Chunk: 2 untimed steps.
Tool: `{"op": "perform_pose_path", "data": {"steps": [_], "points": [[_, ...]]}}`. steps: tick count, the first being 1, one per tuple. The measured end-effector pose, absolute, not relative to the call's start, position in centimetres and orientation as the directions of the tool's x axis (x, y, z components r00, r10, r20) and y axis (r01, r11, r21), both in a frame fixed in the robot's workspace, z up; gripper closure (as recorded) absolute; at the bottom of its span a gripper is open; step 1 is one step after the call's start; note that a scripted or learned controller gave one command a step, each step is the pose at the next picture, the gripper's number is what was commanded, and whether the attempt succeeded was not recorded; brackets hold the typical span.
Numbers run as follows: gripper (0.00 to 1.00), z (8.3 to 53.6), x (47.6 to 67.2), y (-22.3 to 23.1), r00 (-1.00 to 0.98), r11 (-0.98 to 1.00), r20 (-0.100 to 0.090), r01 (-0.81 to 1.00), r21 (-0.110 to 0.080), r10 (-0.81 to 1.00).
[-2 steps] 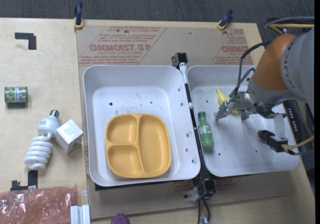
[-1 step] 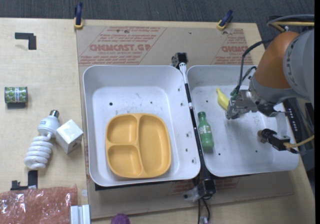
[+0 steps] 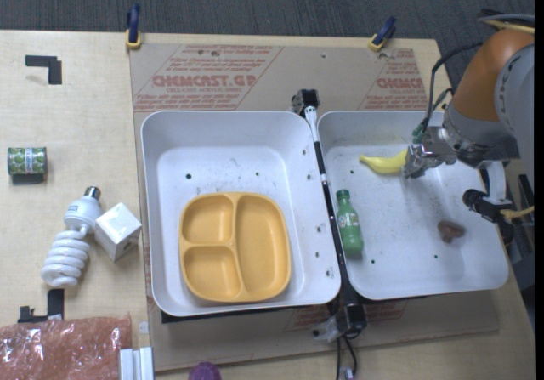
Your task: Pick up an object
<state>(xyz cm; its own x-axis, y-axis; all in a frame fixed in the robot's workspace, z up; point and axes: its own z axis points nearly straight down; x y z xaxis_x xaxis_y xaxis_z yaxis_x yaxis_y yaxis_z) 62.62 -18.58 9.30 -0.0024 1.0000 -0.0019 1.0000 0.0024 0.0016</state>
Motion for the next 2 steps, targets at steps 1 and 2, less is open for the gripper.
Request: {"op": "perform_pose_path", "data": {"steps": [1,2], "points": [[0.0,9.3,62.6,-18.6,-0.002,0.002,-0.002,1.0,0.001,1.0],[0.0,9.2,54.7,-13.1,0.001,-0.001,0.0,1.0,0.0,1.0]]}}
